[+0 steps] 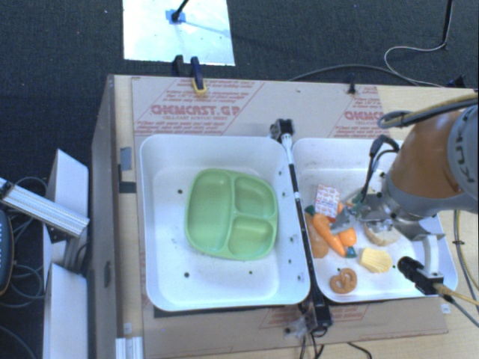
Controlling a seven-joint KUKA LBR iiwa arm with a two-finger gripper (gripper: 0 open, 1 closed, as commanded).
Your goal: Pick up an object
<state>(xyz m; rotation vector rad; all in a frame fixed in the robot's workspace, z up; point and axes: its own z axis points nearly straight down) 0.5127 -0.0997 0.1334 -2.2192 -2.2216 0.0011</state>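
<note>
Low in the right bin (322, 149), the hand (349, 217) sits over a carrot (326, 232); its grip state is unclear.

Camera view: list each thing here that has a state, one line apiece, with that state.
Green divided plate: flat in the left bin, compartments up.
Carrot: lying in the right bin, beside the gripper.
Pretzel: flat near the front wall.
Yellow wedge: flat, apart from the pretzel.
Small printed packet: lying above the carrot.
Gripper: low over the toys; finger state hidden.
</note>
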